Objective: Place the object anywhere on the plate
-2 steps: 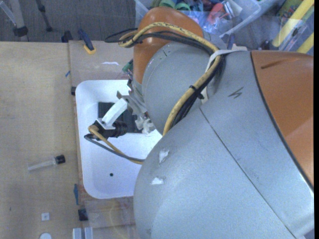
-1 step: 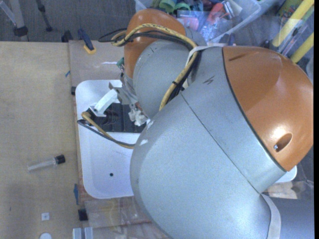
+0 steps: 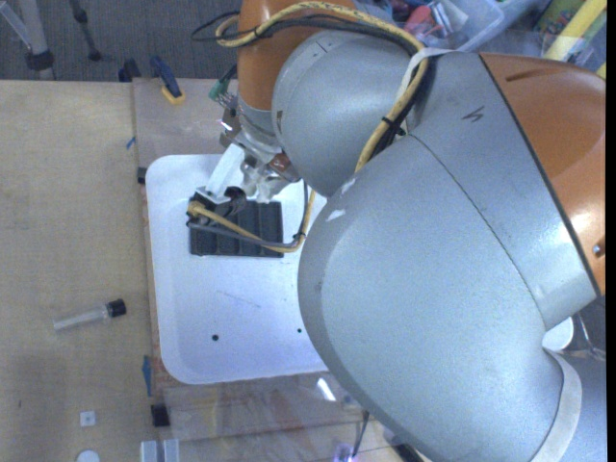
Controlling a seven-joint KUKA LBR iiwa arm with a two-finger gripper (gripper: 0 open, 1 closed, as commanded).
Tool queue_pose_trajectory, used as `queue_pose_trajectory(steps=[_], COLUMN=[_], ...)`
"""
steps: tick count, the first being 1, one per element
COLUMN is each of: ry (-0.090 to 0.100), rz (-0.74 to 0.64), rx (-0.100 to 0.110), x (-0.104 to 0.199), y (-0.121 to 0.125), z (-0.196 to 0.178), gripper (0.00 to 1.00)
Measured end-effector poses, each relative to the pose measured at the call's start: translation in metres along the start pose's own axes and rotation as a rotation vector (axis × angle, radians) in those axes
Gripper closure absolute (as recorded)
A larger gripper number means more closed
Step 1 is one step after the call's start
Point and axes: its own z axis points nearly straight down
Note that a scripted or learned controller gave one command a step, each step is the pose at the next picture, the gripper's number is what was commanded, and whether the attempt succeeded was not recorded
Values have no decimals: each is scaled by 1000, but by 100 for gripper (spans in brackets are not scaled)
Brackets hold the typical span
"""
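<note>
Resting on a tan bench point(image 3: 67, 210), a white bin point(image 3: 221, 335) lies beneath the gripper point(image 3: 226, 205), whose state I cannot tell.

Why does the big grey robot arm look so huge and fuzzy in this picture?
In the camera view, the grey arm sits close to the lens, so it looms large and soft-edged, with pale glare on its rounded shell. The white bin is evenly lit and sharper. The pincer hangs over a dark ridged object, casting little shadow. The bench looks slightly grainy.
</note>
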Motion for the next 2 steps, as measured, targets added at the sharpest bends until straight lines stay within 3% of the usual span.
queue_pose_trajectory(steps=[1,2], ry=[6,3], rz=[627,630], rx=[-2,-1], x=[-26,-72], y=[-24,-73], z=[-128,-54], gripper=[100,100])
